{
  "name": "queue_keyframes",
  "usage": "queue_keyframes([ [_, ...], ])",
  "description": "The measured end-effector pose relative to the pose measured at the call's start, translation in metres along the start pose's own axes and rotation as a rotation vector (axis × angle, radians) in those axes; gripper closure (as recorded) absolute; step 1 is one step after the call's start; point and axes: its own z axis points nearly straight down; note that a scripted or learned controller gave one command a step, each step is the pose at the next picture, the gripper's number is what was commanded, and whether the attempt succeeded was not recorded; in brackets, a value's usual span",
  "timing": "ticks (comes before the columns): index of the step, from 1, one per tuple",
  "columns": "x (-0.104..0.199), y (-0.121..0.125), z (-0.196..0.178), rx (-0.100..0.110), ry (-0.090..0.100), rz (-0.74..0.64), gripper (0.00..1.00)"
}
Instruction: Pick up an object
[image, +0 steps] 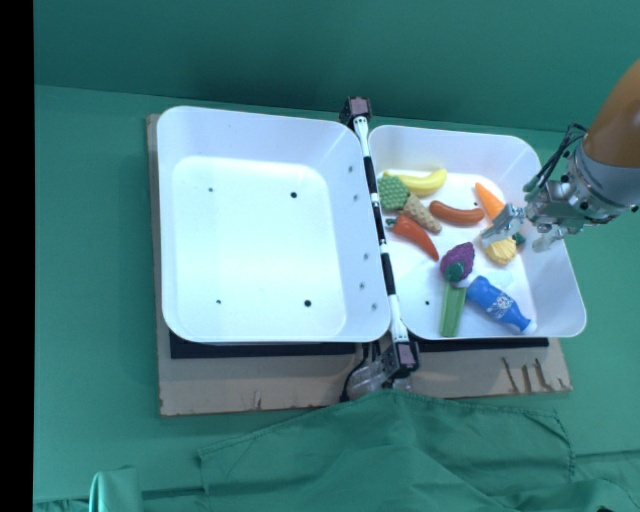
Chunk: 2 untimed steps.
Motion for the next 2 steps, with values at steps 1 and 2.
queue_keyframes([
  [1,-0.001,0.036,-0.059,-0.018,-0.006,-0.002,0.0],
  [2,0.03,0.029,0.041,0.0,0.001,-0.002,0.0],
])
